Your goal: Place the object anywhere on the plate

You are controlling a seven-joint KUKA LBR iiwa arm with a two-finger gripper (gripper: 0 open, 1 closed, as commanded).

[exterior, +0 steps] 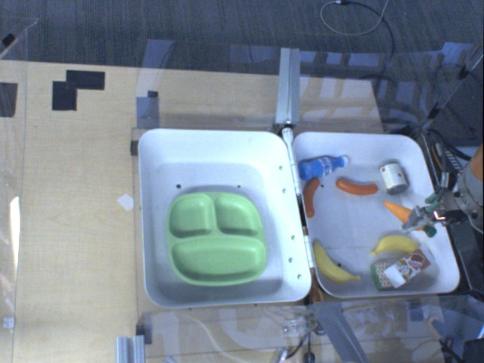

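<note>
A green divided plate [218,237] lies in the left bin [159,165]. In the right bin [412,146], an orange carrot [398,210] lies near the right wall. My gripper [428,216] is at the carrot's right end, low over the bin's right side, with its two green-tipped fingers [432,200] standing apart, open. The carrot's thick end reaches toward the gap between them, and nothing shows it being gripped. The arm's wrist comes in from the right edge.
The right bin also holds a blue bottle [321,165], an orange sausage [356,187], a red-brown sausage [310,196], a silver can [392,177], a banana [333,263], a yellow fruit [395,243] and a small carton [401,269]. A metal divider [286,89] runs behind the bins.
</note>
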